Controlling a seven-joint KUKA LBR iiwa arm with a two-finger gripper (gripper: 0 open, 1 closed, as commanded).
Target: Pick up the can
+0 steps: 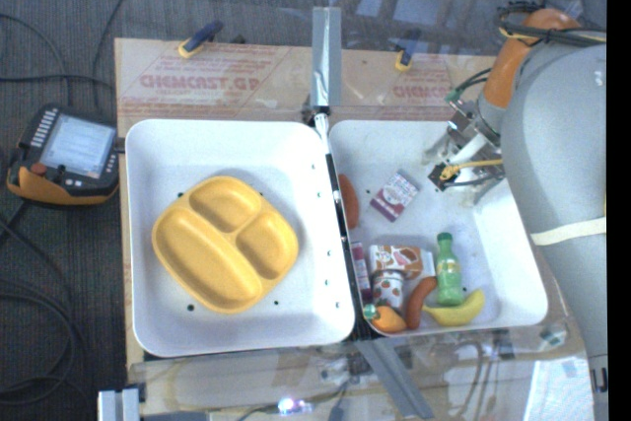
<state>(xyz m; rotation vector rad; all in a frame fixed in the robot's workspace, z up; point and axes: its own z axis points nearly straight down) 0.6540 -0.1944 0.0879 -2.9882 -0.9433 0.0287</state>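
Note:
What looks like the can (389, 290), small with a red, white and brown label, lies near the front of the right bin (513, 242), pressed among other items just below a printed carton (399, 260). My gripper (452, 151) hangs over the back right part of that bin, well behind and to the right of the can. Nothing is seen held in it. The grey arm covers the bin's right edge.
A maroon and white packet (394, 194) lies mid-bin, left of the gripper. A green bottle (449, 271), banana (456, 309), sausage (419, 301) and orange piece (386, 318) crowd the can. A red item (349, 200) hugs the left wall. The left bin (148, 311) holds a yellow divided tray (225, 242).

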